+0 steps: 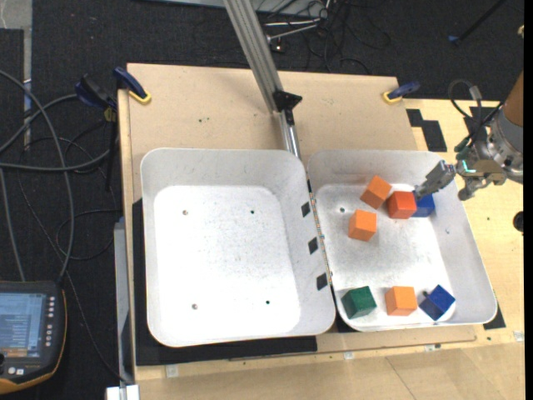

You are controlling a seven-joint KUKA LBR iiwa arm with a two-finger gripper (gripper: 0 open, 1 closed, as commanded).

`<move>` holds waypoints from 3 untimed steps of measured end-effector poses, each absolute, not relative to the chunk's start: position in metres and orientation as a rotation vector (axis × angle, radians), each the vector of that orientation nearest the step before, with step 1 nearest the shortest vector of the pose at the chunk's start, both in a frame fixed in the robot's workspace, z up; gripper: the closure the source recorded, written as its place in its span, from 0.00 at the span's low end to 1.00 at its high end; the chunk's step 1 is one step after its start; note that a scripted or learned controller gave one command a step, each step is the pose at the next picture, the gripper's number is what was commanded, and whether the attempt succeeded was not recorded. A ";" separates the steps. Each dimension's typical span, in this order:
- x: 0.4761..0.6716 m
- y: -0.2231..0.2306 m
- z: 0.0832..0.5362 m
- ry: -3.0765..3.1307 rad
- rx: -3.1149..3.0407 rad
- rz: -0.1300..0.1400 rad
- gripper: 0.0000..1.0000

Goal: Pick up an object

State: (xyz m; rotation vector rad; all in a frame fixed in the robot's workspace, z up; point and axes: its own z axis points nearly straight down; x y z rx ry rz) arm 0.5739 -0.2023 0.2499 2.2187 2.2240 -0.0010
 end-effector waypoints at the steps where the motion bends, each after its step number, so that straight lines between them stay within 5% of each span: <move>1: 0.571 -0.197 0.187 2.225 2.226 -0.005 0.00; 3: 0.561 -0.190 0.093 2.222 2.223 -0.002 0.00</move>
